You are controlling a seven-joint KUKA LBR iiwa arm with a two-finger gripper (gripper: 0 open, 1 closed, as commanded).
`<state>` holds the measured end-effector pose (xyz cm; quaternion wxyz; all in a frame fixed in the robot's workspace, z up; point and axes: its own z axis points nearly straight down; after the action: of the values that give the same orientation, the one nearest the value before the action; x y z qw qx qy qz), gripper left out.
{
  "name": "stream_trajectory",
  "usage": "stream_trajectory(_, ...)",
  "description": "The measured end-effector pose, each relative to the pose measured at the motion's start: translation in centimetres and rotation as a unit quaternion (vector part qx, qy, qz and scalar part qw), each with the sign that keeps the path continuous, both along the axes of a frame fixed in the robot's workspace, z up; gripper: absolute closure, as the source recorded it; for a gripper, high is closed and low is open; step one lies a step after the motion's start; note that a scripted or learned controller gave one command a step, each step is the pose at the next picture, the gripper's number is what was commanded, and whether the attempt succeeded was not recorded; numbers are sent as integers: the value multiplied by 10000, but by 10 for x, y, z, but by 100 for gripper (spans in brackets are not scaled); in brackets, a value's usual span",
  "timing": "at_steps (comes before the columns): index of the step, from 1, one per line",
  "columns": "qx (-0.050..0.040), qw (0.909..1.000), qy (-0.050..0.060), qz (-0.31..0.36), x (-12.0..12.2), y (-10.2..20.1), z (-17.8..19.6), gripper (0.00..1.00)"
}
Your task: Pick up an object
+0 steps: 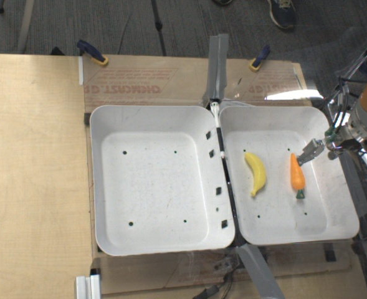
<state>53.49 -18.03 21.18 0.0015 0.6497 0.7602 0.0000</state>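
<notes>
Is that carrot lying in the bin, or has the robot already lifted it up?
Lying in the bin. The carrot rests flat on the right bin's floor near the banana; the gripper sits just above its top end.

Only print you can find: faded red lettering on cardboard sheet (171,80) behind bins, upside down from your viewpoint. Larger line looks like "CHEMCREST", not certain; first letters blur. Smaller lines beneath it too faint for you to read. More red print on cardboard's right part under glare, illegible. You get nothing else readable.
</notes>
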Motion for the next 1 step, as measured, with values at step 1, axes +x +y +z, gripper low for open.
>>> stream_trajectory(1, 6, 10000, 11, -31, 31, -6, -120, 0)
